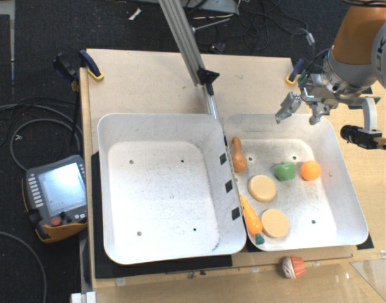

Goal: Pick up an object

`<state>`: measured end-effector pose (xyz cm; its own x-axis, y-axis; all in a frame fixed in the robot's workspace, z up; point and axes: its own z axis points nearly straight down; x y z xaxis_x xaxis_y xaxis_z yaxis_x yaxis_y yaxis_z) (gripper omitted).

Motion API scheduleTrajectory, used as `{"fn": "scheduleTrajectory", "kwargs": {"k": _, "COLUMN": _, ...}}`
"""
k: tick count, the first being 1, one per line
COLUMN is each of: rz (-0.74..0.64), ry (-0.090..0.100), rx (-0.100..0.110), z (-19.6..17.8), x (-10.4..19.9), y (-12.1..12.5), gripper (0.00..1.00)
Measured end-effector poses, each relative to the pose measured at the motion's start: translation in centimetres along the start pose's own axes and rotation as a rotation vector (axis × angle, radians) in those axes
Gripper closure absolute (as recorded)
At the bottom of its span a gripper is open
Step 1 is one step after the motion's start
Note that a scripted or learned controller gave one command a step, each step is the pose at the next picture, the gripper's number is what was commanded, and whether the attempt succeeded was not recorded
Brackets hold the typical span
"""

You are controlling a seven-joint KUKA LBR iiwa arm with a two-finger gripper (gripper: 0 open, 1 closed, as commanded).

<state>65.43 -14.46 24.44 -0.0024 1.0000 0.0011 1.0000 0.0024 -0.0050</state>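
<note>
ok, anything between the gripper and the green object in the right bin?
Nothing: the camera view shows bare white bin floor between the gripper and the green object.

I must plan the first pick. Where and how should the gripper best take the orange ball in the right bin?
Probably across the middle of the orange ball, coming straight down. It is round, so any finger direction fits, and it lies apart from the green object and the bin wall.

Two white bins [117, 131], two tan round discs [263, 188], two carrots [250, 216], one orange ball [310, 170], one green pepper [284, 171]
</note>
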Motion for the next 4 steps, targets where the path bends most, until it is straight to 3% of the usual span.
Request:
{"fn": "scheduleTrajectory", "kwargs": {"k": 1, "rz": -0.002, "ry": -0.002, "rx": -0.005, "z": -0.3, "x": 0.0, "y": 0.1, "gripper": 0.00}}
{"fn": "scheduleTrajectory", "kwargs": {"k": 3, "rz": -0.002, "ry": 0.000, "rx": 0.002, "z": 12.3, "x": 1.0, "y": 0.0, "gripper": 0.00}}
{"fn": "scheduleTrajectory", "kwargs": {"k": 4, "rz": -0.002, "ry": -0.001, "rx": -0.002, "z": 15.1, "x": 1.1, "y": 0.0, "gripper": 0.00}}
